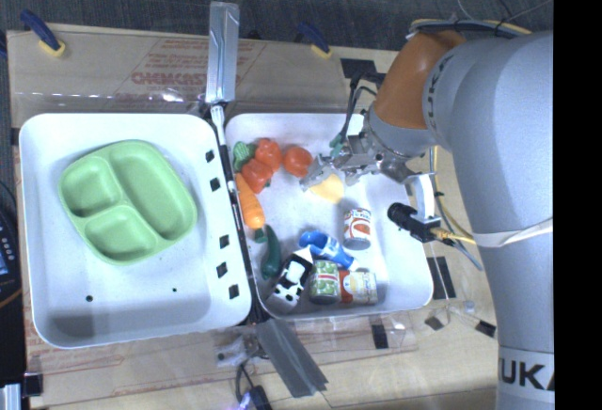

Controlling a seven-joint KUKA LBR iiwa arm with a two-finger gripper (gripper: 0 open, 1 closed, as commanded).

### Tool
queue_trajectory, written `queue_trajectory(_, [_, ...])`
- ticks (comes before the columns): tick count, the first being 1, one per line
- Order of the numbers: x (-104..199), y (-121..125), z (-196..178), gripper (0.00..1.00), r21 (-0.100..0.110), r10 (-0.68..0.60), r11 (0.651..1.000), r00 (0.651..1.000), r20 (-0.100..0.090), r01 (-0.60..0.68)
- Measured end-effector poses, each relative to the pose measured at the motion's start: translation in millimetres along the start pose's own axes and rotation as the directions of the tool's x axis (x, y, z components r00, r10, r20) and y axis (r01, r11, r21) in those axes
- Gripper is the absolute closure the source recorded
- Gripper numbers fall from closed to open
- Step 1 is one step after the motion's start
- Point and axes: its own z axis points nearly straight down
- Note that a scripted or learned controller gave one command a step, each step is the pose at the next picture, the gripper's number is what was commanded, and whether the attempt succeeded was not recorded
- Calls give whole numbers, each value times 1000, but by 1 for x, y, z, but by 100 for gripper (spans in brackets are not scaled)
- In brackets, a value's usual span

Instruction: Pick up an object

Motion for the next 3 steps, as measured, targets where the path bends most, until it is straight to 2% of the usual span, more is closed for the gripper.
queue_trajectory(1, [-15, 14, 21, 0, -11, 44, 999, 999, 4, -44])
queue_trajectory(2, [-13, 15, 15, 100, -6, 36, 999, 999, 3, -36])
queue_trajectory(3, [143, 12, -77, 100, -6, 123, 992, 992, 2, -123])
